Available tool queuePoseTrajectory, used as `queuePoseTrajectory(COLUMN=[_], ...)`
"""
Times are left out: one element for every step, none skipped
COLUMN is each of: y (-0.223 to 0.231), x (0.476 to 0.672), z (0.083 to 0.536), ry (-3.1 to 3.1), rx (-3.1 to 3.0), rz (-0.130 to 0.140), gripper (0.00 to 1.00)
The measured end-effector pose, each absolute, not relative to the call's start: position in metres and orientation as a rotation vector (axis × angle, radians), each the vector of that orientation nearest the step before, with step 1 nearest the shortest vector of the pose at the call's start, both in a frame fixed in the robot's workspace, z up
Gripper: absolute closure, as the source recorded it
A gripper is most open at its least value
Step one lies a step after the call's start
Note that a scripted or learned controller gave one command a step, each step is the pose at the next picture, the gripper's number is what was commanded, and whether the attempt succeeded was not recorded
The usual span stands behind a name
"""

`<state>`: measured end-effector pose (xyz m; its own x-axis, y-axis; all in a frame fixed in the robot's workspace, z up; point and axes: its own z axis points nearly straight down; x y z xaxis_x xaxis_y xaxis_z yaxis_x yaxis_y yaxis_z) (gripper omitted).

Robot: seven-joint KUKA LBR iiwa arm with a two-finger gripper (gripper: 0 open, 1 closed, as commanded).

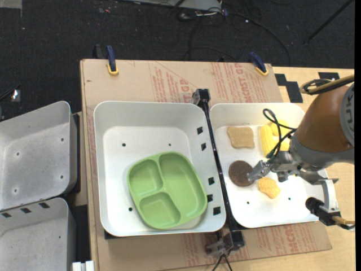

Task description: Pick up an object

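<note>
The right bin [265,218] holds several toy food pieces. A tan toast slice [241,136] lies at its back, with a yellow piece [271,134] next to it, partly hidden by the arm. A round brown patty [239,173] lies near the bin's left wall, and a small yellow-orange chunk [269,188] sits to its right. My gripper [266,171] is low in this bin, right between the patty and the chunk, its tip close to the patty's right edge. I see nothing lifted off the bin floor.
The left bin [146,123] holds a green divided plate [166,189] toward its front. The bins' shared wall [214,162] runs just left of the patty. A cable [274,123] loops over the yellow piece. Two more white trays [34,151] lie off the bench at the left.
</note>
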<state>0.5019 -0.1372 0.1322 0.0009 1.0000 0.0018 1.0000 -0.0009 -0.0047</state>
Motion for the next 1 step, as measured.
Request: queuePoseTrajectory(y=[-0.1381], x=[0.5029], z=[0.1453], ry=[-2.219], rx=[-2.225], rz=[0.0], gripper=[1.0])
